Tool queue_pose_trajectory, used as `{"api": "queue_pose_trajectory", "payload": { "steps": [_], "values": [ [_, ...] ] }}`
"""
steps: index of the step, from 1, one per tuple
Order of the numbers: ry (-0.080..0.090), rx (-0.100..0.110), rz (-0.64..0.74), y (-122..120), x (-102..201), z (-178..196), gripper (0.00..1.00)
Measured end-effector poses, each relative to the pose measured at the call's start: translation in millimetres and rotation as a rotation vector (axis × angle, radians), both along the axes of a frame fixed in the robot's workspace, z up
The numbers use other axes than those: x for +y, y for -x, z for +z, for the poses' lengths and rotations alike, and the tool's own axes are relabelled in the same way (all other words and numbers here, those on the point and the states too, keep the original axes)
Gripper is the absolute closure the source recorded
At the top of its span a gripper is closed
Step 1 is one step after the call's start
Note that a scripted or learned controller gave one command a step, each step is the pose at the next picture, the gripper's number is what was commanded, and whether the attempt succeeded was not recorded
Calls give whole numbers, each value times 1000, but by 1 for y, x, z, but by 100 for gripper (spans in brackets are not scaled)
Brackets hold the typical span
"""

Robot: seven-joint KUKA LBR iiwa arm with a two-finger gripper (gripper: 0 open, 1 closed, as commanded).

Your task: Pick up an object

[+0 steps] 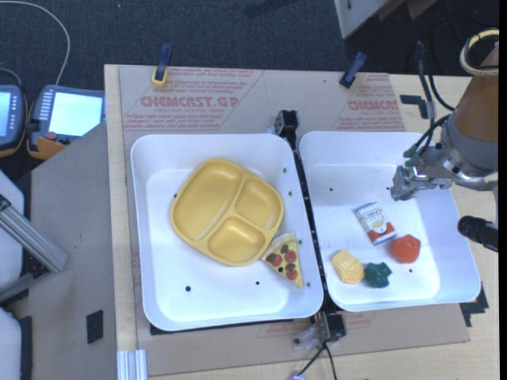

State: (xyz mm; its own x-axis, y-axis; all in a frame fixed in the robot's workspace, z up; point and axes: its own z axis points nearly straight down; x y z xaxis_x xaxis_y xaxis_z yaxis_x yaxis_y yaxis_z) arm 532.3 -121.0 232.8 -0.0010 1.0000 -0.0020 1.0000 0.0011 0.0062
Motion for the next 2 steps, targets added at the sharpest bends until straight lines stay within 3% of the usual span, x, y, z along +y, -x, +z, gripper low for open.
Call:
{"api": "queue_pose_trajectory", "payload": {
  "steps": [2],
  "values": [
    [-3,4,6,-32,109,-13,100]
  ]
}}
